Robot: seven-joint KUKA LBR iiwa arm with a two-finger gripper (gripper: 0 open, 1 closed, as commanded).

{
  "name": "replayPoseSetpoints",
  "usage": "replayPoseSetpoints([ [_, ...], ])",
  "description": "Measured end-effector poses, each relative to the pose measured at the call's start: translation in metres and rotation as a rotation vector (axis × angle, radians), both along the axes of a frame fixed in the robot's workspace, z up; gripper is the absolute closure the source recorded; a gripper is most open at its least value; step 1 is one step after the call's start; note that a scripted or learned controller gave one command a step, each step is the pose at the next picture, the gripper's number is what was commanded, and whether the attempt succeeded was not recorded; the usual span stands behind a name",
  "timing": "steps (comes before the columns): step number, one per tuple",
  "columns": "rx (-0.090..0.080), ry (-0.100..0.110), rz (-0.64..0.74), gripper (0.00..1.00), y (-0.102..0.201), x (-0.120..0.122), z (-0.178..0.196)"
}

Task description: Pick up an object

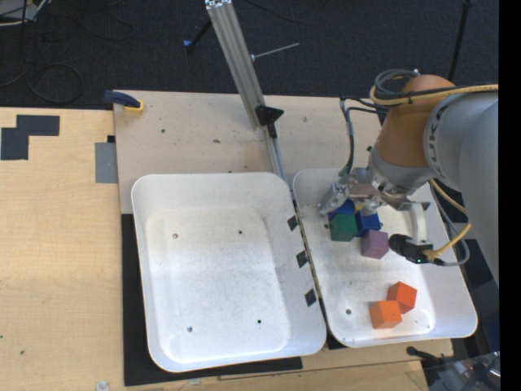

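Observation:
In the right bin (456, 320) several small blocks lie loose. A green cube (342, 226) sits at the upper middle, with a blue cube (369, 219) touching its right side and a purple cube (374, 243) just below that. Two orange cubes (402, 295) (384, 314) lie side by side near the bin's front right. My gripper (352, 199) hangs low directly over the green and blue cubes, and its body hides their upper edges. I cannot make out anything held in it.
The left bin (155, 218) stands beside the right one, separated by a rim with black clips (302, 258). A slanted aluminium post (240, 63) rises behind the bins. The grey arm (456, 145) with its cables covers the right bin's far right side.

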State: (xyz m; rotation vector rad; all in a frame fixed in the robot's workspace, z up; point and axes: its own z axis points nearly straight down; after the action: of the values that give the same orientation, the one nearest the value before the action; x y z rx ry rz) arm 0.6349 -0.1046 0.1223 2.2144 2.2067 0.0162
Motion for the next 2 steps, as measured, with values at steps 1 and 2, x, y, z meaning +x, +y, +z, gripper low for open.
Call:
replayPoseSetpoints([
  [1, 0.0, 0.003, -0.006, 1.0, -0.002, -0.001, 0.008],
  [2, 0.003, 0.016, 0.004, 1.0, -0.007, 0.009, 0.06],
])
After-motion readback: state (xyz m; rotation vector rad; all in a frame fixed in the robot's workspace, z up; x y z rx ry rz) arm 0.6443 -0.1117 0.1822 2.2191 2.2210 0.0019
